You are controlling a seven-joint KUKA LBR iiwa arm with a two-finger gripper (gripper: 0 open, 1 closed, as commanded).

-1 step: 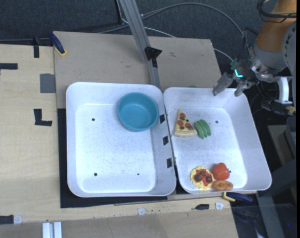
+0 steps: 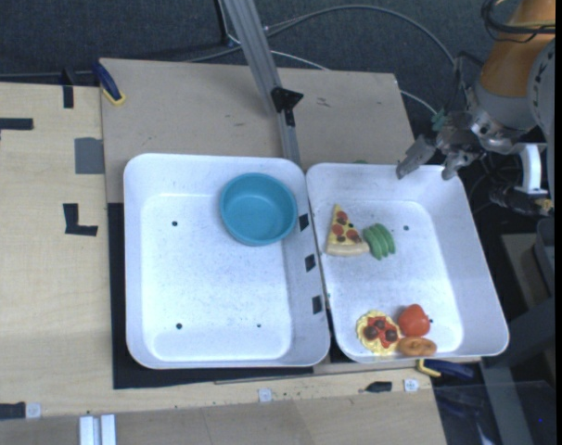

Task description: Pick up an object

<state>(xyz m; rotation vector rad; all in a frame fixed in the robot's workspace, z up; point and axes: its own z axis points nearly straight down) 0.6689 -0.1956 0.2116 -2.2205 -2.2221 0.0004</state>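
My gripper [image 2: 429, 165] hangs over the far right corner of the right bin [image 2: 476, 248], its two fingers spread apart with nothing between them. Well below and left of it lie a pizza slice [image 2: 344, 233] and a green toy vegetable [image 2: 380, 240], side by side near the bin's middle. At the near edge of that bin sit a round pizza [image 2: 377, 331], a red tomato [image 2: 413, 320] and a small orange piece [image 2: 416, 346], all close together. A blue bowl [image 2: 257, 209] stands upright in the far right part of the left bin [image 2: 170, 286].
A slanted grey metal pole [image 2: 262, 63] runs from the top down to the gap between the bins. Cables arc over the wooden bench behind the bins. A yellow and blue clamp [image 2: 109, 86] sits at the board's far left corner.
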